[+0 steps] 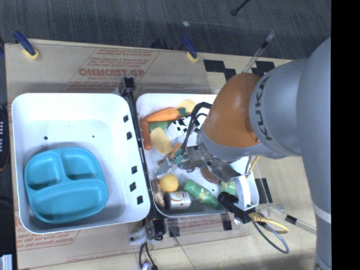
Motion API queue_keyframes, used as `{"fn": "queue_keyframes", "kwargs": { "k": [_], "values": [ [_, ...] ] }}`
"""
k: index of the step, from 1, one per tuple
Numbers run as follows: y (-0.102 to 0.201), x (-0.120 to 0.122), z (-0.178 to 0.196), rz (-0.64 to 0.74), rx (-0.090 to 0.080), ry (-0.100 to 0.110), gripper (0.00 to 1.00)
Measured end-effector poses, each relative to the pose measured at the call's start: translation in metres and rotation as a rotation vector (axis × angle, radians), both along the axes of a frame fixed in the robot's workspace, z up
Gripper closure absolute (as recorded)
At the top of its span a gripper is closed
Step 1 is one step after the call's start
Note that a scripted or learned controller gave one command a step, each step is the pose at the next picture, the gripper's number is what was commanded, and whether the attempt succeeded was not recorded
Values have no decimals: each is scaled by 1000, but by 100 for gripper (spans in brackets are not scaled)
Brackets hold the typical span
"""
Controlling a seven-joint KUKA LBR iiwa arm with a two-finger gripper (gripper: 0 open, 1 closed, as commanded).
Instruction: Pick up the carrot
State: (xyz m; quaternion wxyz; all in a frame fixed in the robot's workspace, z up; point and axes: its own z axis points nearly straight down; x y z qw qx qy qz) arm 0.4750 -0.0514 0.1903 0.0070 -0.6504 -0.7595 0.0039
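The carrot [163,115], orange with a green stub at its right end, lies on its side near the far left corner of the right bin [147,101]. My gripper [178,157] reaches down into the middle of that bin, below and a little to the right of the carrot and apart from it. The orange wrist band and grey arm hide most of the gripper and the bin's right half.
Around the gripper lie a second orange piece [145,131], a pale yellow item [160,140], a lemon [169,183], a green bottle [198,192] and a can [175,201]. The left bin [67,108] holds a blue divided plate [64,183].
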Motion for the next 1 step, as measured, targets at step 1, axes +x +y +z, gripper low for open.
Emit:
{"fn": "queue_keyframes", "kwargs": {
  "k": [1],
  "values": [
    [-63, 11, -81, -238, -2, -4, 0]
  ]
}}
